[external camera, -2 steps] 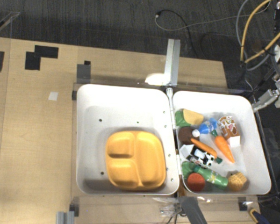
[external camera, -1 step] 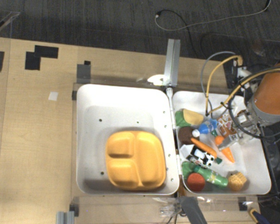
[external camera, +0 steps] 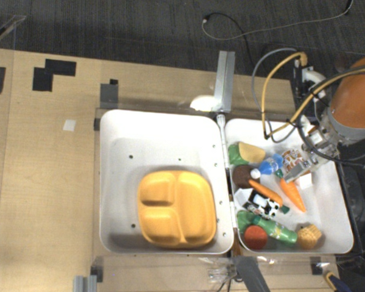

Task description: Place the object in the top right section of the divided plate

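1 toy at a time: drop gripper (external camera: pixel 300 168) straight onto carrot (external camera: pixel 293 194) just below, avoid neighbors; finger state, can't tell.

The gripper (external camera: pixel 298 171) hangs over the right bin (external camera: pixel 338 208), above its pile of toy food. Just below it lies a carrot (external camera: pixel 294 195); further down and left sit a second carrot (external camera: pixel 265 191) and a ball (external camera: pixel 256 237). Well to its left, in the left bin (external camera: pixel 119 139), rests the divided plate (external camera: pixel 177 207).
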Controlling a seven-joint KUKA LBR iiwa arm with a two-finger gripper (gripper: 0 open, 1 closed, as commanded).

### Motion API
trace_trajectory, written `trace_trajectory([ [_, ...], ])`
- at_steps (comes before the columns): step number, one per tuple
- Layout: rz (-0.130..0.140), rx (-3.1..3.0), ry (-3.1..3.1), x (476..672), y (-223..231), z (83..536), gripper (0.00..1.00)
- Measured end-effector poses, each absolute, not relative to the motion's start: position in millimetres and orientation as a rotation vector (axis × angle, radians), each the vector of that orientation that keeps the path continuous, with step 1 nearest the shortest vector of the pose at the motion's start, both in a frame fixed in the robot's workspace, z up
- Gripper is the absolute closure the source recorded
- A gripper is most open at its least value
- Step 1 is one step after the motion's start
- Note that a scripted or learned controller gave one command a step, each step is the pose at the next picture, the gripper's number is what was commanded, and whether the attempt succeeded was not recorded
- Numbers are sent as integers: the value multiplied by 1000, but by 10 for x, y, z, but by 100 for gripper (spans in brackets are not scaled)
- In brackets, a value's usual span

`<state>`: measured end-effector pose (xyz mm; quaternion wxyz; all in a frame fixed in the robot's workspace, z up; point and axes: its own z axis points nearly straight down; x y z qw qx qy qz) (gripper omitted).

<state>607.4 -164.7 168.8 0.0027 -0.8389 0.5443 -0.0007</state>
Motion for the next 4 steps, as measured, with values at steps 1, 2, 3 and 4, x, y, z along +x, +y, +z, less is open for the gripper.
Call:
trace_trajectory([
  [1,-2,-2743,1522,5815,-1424,2292,0],
  [2,-2,-2973,1001,6692,-1724,2095,0],
  [3,-5,-2969,1000,6703,-1701,2206,100],
  [4,-2,-3109,427,6084,-1351,1641,100],
])
